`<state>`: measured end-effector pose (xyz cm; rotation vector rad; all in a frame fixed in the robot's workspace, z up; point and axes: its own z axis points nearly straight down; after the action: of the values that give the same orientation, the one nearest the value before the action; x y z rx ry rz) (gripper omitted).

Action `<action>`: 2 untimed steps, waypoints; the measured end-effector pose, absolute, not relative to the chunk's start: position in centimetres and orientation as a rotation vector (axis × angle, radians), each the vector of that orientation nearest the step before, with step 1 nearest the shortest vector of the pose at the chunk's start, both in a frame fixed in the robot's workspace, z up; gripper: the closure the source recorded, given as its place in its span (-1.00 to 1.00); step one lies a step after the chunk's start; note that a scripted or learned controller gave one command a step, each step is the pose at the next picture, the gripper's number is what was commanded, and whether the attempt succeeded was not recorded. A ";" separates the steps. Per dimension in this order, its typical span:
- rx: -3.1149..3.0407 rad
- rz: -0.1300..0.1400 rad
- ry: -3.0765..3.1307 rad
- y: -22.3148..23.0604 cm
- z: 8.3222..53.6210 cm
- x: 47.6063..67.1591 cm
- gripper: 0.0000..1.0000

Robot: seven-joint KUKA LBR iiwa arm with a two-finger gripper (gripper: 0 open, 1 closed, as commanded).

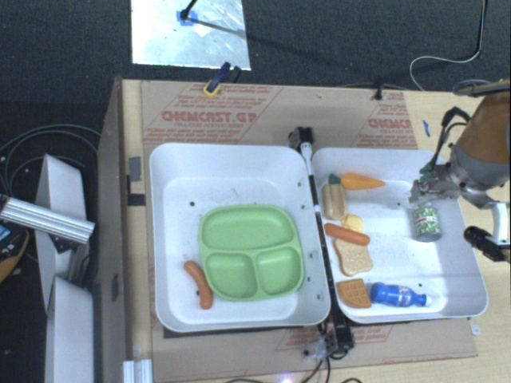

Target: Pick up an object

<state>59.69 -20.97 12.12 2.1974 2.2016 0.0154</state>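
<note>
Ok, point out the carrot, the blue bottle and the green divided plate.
carrot [363, 183]: camera view, middle of its orange body.
blue bottle [393, 295]: camera view, blue middle section.
green divided plate [243, 231]: camera view, bare large upper compartment.

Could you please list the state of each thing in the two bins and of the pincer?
Green divided plate: flat in the left bin, compartments bare.
Sausage: lying beside the plate.
Carrot: lying in the right bin.
Blue bottle: on its side.
Bread slice: lying flat.
Small jar: just below the pincer.
Pincer: over the right bin, grip unclear.
</note>
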 end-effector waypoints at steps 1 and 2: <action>2.197 0.015 2.203 -20.9 12.1 59.7 -1.00; 2.216 0.003 2.225 -18.2 8.4 63.6 -1.00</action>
<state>63.55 -18.18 8.43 2.2162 2.2250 0.0030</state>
